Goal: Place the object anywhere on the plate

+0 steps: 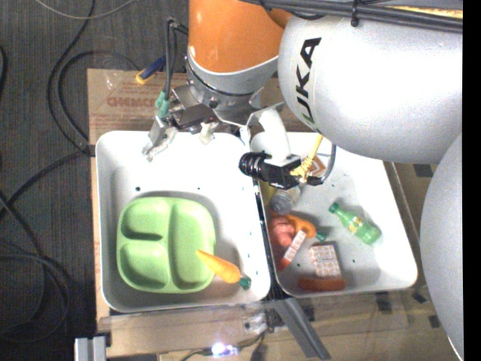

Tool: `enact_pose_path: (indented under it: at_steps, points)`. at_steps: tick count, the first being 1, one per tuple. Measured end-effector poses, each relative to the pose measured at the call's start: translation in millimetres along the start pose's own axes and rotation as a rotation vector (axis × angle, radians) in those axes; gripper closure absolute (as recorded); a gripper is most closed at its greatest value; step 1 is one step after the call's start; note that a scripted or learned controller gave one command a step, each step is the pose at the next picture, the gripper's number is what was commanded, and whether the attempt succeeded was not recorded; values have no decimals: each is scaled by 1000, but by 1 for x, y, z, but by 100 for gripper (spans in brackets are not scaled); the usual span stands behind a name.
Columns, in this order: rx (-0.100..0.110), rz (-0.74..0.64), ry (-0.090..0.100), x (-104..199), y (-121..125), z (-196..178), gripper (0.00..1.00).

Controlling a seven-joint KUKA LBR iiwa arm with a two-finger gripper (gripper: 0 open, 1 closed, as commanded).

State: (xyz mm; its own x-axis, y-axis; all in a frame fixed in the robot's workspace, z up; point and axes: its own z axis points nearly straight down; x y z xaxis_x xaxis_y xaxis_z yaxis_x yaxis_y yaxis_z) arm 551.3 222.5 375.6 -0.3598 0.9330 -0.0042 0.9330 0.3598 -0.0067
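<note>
Arm: grey KUKA with orange band (225, 21), fills upper right of frame, reaching toward upper centre.
Gripper (180, 130): hangs over the top edge of the left bin (113, 164), upper left of centre.
Fingers: one (156, 141) at left, one (207, 130) at right; spread apart, nothing between them.
Plate (165, 243): green, divided into compartments, lower left of frame inside the left bin.
Carrot (222, 268): orange with green tip, lying across the plate's lower right rim, tip pointing to the bin's lower right corner.
Right bin (398, 262): holds a green bottle (355, 224), a small printed box (324, 257), a red sausage-like piece (322, 283) and other jumbled items at its left side.
Counter: cardboard sheet (113, 100) under the bins, upper left.
</note>
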Motion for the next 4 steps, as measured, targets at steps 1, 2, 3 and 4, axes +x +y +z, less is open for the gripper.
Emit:
enact_pose_path:
  at_steps: [1, 2, 3, 4]
  points:
    - [-2, -245, 1, 19, -64, -55, 0]
    - [-2, -391, 1, 26, -61, -25, 0]
    - [-2, -519, 1, 25, -61, 7, 0]
    - [-3, -584, 1, 30, -60, -24, 0]
